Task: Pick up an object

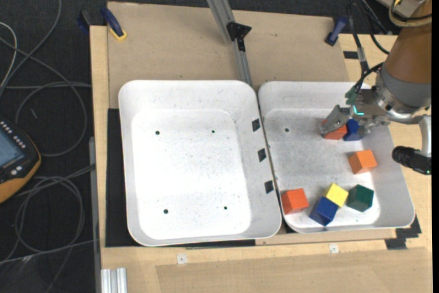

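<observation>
Dark carpet all round, loose black cables trailing at 9 o'clock, a yellow-edged handheld unit at the far left edge. Plywood bench in the middle, blue clamps at its 11 and 1 o'clock corners, a grey aluminium strut slanting in from 12 o'clock down to the seam between the bins.

Two shallow white bins side by side. Left bin speckled, with four small dark dots on its floor. Right bin holding all the blocks.

Arm in from 3 o'clock, orange band above the wrist, gripper low over the right bin at about 1 o'clock from bin centre. Small green light lit on the gripper body. Directly under the fingertips: a red block and a blue block, touching or nearly so. Fingers close around these two, but opening width unreadable from this angle; possibly in contact with the red block, can't confirm a grip on either.

Rest of the blocks, well apart from the gripper: orange block at 3 o'clock of bin centre; orange-red block at 7 o'clock; yellow block, second blue block and dark green block clustered at 5 o'clock, yellow touching the blue one below it, green just beside the yellow.
</observation>
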`<state>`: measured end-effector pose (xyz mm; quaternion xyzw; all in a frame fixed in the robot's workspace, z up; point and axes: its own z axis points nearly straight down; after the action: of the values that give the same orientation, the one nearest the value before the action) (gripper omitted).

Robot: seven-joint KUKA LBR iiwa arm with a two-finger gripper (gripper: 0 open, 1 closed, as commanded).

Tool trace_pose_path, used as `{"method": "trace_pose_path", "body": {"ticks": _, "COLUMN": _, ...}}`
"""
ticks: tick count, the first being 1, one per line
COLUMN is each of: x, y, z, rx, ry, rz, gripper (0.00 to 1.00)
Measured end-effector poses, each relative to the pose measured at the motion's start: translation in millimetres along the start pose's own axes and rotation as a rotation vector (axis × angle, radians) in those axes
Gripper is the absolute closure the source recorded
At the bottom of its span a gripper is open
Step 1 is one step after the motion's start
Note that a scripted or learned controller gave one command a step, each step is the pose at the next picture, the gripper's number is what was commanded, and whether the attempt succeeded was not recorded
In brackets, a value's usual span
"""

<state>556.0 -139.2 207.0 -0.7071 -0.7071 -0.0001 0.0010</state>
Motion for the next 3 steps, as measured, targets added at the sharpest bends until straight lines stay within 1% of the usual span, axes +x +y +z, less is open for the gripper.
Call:
{"method": "trace_pose_path", "body": {"ticks": 1, "x": 5.9, "y": 4.0, "z": 45.0, "rx": 0.005, "ry": 0.001, "rz": -0.001, "gripper": 0.00}}
{"method": "trace_pose_path", "body": {"ticks": 2, "x": 12.9, "y": -4.6, "z": 94.4, "rx": 0.006, "ry": 0.001, "rz": 0.000, "gripper": 0.00}}
{"method": "trace_pose_path", "body": {"ticks": 3, "x": 13.6, "y": -5.0, "z": 108.6, "rx": 0.003, "ry": 0.000, "rz": 0.000, "gripper": 0.00}}
